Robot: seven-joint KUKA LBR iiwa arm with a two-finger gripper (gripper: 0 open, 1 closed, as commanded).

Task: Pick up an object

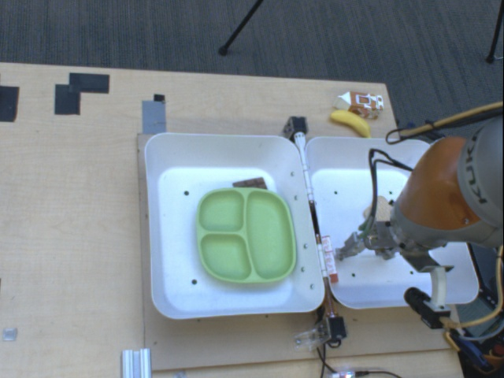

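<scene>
White plastic bins are seen side by side on the wooden counter. In the left bin a green plate with three little sections is lying flat, and a small dark brown thing is peeking out from behind the top edge of the plate, touching it or just beside it. The right bin is mostly covered by the grey and orange arm, which is reached in from the right side. The tool is held low over the floor of the right bin, near the wall between the two bins. Whether the tool is spread or pressed together cannot be told, because it is small and blurry. Nothing can be seen held in it. A small pale thing is seen just beside the arm in the right bin, but what it is cannot be made out. Outside the bins, a yellow banana and a small packet are lying on the counter near the top corner of the right bin. So, as a guess, the job is not done yet: no object has been lifted up. Something must be gripped and raised out of a bin before the task can be called finished.
</scene>
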